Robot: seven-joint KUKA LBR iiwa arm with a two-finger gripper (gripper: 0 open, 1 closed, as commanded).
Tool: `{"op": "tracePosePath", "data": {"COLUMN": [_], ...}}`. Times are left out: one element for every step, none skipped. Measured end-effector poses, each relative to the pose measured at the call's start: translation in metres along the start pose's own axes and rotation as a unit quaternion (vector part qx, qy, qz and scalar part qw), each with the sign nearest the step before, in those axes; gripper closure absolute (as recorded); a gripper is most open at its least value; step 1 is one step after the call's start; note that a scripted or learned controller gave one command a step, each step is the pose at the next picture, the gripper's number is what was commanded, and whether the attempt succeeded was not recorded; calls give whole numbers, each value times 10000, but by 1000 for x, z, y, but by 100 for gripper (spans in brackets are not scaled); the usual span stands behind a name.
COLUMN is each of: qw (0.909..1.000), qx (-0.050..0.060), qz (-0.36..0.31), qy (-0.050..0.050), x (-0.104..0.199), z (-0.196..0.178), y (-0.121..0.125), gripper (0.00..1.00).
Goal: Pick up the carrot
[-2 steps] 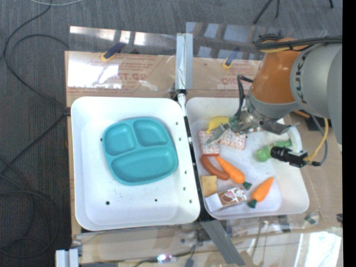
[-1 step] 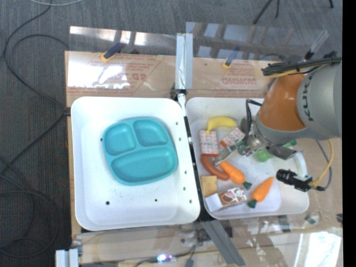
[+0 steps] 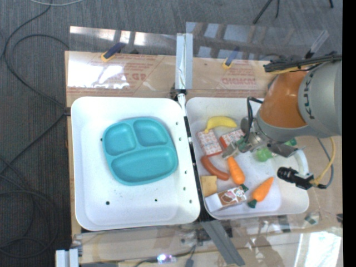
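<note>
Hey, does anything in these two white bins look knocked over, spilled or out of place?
Nothing stands out. The turquoise divided plate lies flat in the left white bin. The right white bin holds a loose jumble of toy food, including two orange carrots, below the gripper. Nothing has spilled outside.

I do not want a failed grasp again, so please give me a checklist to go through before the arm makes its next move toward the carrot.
1. Carrot target chosen: not ok. Two carrots lie in the right bin: one carrot just below the gripper, a second carrot nearer the front edge.
2. Gripper above the nearer carrot: ok, close over its top end.
3. Carrot between the fingers: cannot tell.
4. Neighbours clear: not ok. The sausage lies right beside it.
5. Left bin involved: ok, it bears just the blue tray.
</note>
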State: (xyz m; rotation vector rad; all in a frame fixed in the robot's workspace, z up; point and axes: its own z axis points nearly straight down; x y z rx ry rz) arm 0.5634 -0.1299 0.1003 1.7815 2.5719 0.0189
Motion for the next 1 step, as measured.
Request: {"op": "tracePosePath", "data": {"qw": [9997], "qx": [91], "qz": [232], "qy": [21], "x": [60], "z": [-100], "y": [10], "gripper": [100]}}
